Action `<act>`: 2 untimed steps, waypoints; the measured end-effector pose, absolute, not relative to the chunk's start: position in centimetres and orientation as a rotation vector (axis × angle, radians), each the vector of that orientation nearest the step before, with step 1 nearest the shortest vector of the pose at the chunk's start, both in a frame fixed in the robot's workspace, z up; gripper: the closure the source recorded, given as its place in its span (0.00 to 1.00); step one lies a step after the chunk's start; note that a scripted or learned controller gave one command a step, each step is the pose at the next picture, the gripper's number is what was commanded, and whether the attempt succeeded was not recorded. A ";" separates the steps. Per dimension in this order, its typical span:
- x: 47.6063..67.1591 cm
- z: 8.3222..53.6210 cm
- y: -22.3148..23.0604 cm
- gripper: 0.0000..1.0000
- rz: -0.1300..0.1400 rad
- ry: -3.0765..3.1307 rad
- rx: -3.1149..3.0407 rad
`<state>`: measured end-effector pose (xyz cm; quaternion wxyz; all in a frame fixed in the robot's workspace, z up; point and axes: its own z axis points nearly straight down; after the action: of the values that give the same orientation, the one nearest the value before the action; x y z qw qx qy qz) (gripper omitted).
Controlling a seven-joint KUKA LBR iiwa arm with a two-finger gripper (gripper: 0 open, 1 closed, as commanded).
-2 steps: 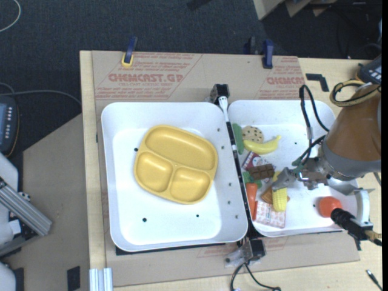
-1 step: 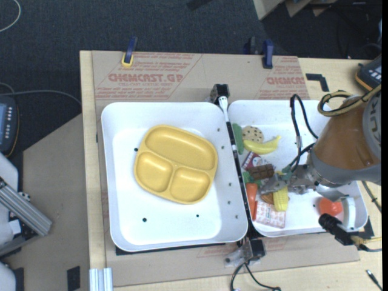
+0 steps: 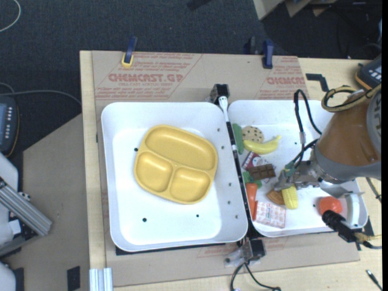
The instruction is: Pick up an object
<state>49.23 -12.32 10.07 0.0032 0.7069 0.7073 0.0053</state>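
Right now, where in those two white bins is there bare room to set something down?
The left bin has bare white floor all around the yellow divided plate, widest along its near edge. The right bin is crowded in the middle with the banana, corn cob and gripper; its far strip is bare.

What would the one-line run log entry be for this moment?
arm: reaching into right bin | end effector: low over corn cob | grasp: unconfirmed | left bin: yellow divided tray
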 end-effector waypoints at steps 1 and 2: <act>49.9 15.5 -11.4 1.00 0.005 2.220 2.215; 49.1 20.7 -11.1 1.00 0.005 2.219 2.215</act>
<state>49.13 -11.06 20.73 0.0031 0.7065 0.7077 0.0018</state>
